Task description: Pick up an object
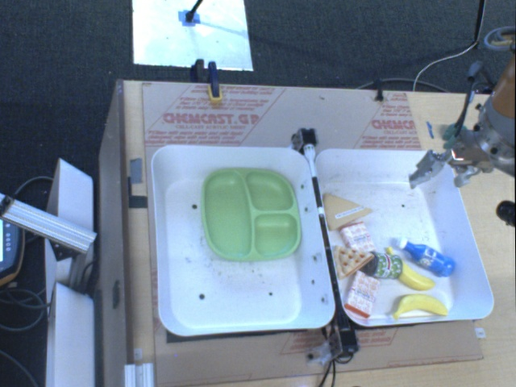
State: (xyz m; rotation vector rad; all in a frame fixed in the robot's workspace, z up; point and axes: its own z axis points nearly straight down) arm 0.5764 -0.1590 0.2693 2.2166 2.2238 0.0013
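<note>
Camera view
Left bin (173, 240): holds a green divided plate (250, 214), lying flat near its middle.
Right bin (451, 208): holds a cluster of small things in its near half; the far half is bare white.
Gripper (443, 170): at the right side, above the far right part of the right bin, hanging from the grey arm (500, 127). Two fingers point down and to the left, spread apart with nothing between them.
Wedge (347, 209): tan, sandwich-like, near the divider between the bins.
Red and white packets: one (355, 235) just below the wedge, another (363, 294) at the near edge of the bin.
Waffle (352, 260): a checked cracker-like piece between the two packets, touching the dark bottle.
Dark bottle (382, 266): lies on its side, yellow-green label.
Blue bottle (427, 256): lies on its side with a white cap, to the right of the dark bottle.
Bananas: one (411, 275) just beside the dark bottle, one (419, 305) near the front rim.
All these lie well apart from the gripper.
</note>
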